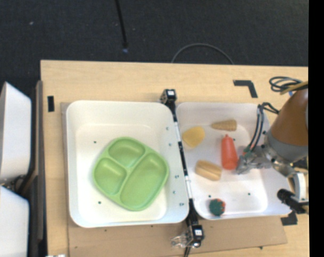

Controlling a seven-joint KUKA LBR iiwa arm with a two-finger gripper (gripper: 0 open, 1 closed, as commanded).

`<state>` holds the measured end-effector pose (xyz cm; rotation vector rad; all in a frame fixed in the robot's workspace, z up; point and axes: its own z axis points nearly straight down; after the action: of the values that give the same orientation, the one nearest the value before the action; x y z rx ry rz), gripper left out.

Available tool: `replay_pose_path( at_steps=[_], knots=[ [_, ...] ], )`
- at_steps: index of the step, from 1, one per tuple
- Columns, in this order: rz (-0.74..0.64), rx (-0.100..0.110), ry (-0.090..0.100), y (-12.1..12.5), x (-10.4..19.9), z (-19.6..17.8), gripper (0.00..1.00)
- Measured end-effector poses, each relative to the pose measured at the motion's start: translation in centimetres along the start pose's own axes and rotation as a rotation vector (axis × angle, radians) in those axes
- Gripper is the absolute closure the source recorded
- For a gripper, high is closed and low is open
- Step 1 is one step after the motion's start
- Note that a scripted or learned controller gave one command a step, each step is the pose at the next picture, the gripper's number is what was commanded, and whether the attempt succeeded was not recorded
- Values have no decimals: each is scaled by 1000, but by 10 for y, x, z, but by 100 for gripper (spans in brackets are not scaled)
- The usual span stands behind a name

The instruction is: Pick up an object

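Claw (243,164) of the grey arm (288,127) sits low in the right bin (242,210), just beside the red bottle (229,152); whether it is apart or together cannot be told. Bread roll (208,170) lies at eight o'clock from it, yellow piece (193,136) at ten, cone (224,125) at eleven, strawberry (217,207) at seven. Closing off-centre could nudge the bottle aside rather than catch it. Green plate (131,173) rests in the left bin (82,208).
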<state>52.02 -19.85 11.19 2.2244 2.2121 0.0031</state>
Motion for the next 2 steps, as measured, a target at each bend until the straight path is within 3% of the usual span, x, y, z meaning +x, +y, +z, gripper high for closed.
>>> replay_pose_path(
  at_steps=[2],
  knots=[
    [-9,-4,-1,-6,2,-100,100]
  ],
)
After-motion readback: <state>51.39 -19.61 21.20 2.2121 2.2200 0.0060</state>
